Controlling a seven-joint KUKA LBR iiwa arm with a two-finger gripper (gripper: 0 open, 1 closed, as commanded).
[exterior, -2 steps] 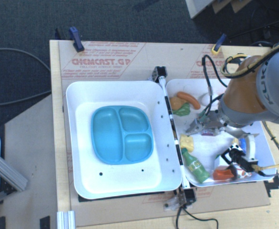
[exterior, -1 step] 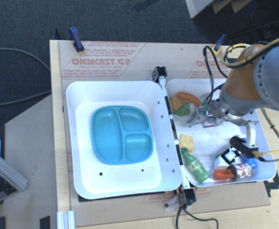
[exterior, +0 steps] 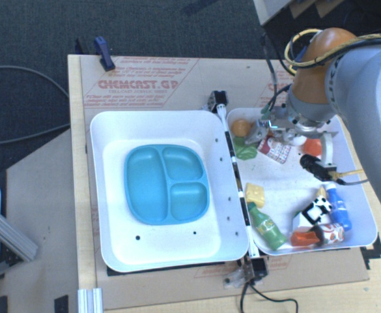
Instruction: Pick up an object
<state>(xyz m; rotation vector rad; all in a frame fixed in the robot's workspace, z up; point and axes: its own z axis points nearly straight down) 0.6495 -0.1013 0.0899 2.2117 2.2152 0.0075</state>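
Observation:
My gripper [exterior: 273, 128] is low over the back of the right bin [exterior: 366, 230], under the orange-banded wrist [exterior: 320, 57]. Directly below it lies a red-and-white packet [exterior: 277, 151]. An orange ball [exterior: 241, 127] and a green leafy piece [exterior: 245, 151] sit just to its left, by the bin's wall. Nothing can be seen lifted off the bin floor. A red piece [exterior: 312, 146] lies on the gripper's right.
In the front of the right bin lie a yellow block [exterior: 254, 194], a green bottle [exterior: 267, 227], a black-and-white toy [exterior: 318, 210], a blue bottle [exterior: 339, 211] and an orange piece [exterior: 304, 238]. A blue divided plate [exterior: 167, 182] is in the left bin [exterior: 105, 142].

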